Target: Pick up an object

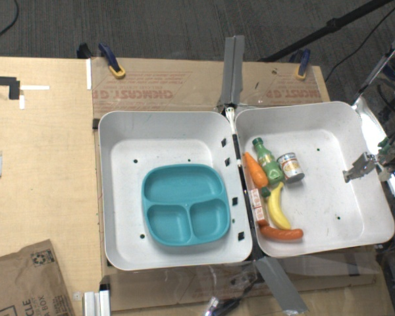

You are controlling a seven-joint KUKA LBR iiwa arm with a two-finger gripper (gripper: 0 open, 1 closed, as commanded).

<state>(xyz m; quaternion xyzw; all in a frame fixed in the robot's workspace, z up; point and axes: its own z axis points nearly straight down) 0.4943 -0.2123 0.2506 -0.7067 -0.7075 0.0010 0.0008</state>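
White plastic forms the two shallow bins on the counter (39, 176). In the left bin (118, 137) we see a teal divided plate (184, 204) lying flat near its middle. The right bin (329, 120) holds a small cluster against its left wall. A green bottle (267, 162) lies on its side, its cap toward the far left and its long axis running down toward the near right. Just beside it, a small can (290, 166) lies tilted. An orange carrot (255, 170) lies along the wall, slanting the same way as the bottle. Below these a yellow banana (276, 209) runs roughly lengthwise from far to near, curving slightly, and a red sausage-like piece (282, 233) lies crosswise at its near end, touching it. A thin red-and-white packet (255, 204) lies along the wall beside the banana.

At the right edge of the right bin we see the tool (357, 168), well apart from the cluster, pointing left over the bin wall. We cannot tell how its opening stands, and nothing shows between its parts.
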